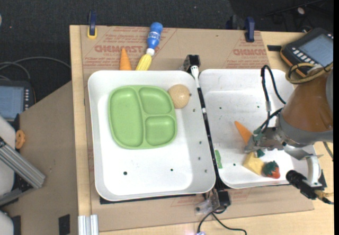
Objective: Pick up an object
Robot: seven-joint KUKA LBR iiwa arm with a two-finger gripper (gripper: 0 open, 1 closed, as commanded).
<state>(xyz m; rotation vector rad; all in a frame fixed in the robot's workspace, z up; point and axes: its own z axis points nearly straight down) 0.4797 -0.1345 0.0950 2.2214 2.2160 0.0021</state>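
Camera view: orange carrot (243, 130) lies in right bin (233, 88), touching the gripper (258, 144); can't tell if the tool is released or clenched. Yellow wedge (253, 164) and red-green piece (271, 170) sit just below. Left bin (100, 138) holds green divided plate (142, 116) and tan ball (179, 95). Cardboard (175, 43) behind reads "CHEMSTAT".

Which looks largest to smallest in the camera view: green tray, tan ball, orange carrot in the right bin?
1. Green tray, clearly largest.
2. Tan ball and orange carrot look alike in size; no firm ranking.
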